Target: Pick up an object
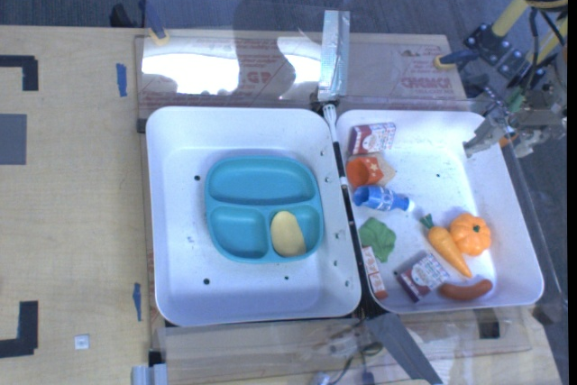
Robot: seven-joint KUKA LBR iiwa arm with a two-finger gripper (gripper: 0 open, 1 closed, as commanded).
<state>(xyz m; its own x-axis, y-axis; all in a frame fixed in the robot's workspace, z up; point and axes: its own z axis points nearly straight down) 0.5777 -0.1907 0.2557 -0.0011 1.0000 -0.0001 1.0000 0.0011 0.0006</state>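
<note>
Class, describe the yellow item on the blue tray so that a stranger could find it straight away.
Start at the left white plastic bin, which holds a teal plastic divided tray. In the tray's lower right compartment lies a pale yellow, egg-shaped toy lemon. It is the sole item on the tray.

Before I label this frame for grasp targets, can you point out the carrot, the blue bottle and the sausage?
carrot (448, 251): camera view, middle of its orange body.
blue bottle (382, 199): camera view, middle of its blue body.
sausage (465, 289): camera view, middle of its length.
</note>
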